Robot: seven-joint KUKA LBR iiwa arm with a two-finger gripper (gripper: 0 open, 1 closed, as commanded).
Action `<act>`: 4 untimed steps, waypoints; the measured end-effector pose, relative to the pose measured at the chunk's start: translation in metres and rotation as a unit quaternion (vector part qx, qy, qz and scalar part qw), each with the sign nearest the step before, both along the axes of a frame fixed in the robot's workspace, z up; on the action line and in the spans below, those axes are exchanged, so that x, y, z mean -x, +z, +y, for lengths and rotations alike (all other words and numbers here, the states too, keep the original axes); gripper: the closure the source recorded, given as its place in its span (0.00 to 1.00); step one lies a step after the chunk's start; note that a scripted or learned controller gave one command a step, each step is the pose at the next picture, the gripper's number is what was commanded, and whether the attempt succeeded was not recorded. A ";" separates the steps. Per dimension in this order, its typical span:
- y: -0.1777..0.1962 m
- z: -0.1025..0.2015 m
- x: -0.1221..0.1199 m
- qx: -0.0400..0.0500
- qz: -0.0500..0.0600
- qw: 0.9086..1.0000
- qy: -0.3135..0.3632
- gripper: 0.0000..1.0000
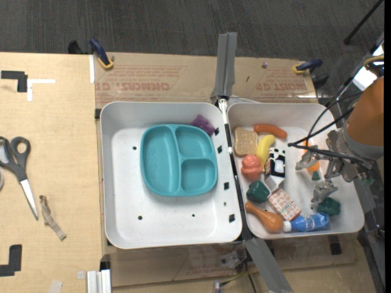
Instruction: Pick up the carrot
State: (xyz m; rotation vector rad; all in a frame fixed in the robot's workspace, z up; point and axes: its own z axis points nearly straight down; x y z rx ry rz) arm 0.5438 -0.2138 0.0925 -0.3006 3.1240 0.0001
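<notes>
1. Carrot (269, 129) lies at the top of the right bin (351, 224), just above the banana (265, 149) and the bread slice (245, 141).
2. Gripper (316, 174) hangs at the right side of that bin, well apart from the carrot; its jaws stand open with nothing between them.
3. Teal divided plate (179, 160) sits in the left bin (122, 224).
4. Scissors (20, 166) rest on the table (49, 121) at the frame's left.
</notes>
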 end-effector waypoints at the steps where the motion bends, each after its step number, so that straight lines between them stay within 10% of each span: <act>1: 0.010 0.001 -0.002 0.000 -0.002 1.000 0.001 1.00; 2: 0.010 0.001 -0.002 0.000 -0.002 1.000 0.001 0.00; 3: 0.001 0.005 -0.047 0.000 -0.001 1.000 0.021 0.00; 4: 0.012 0.006 -0.049 0.001 -0.005 1.000 0.021 1.00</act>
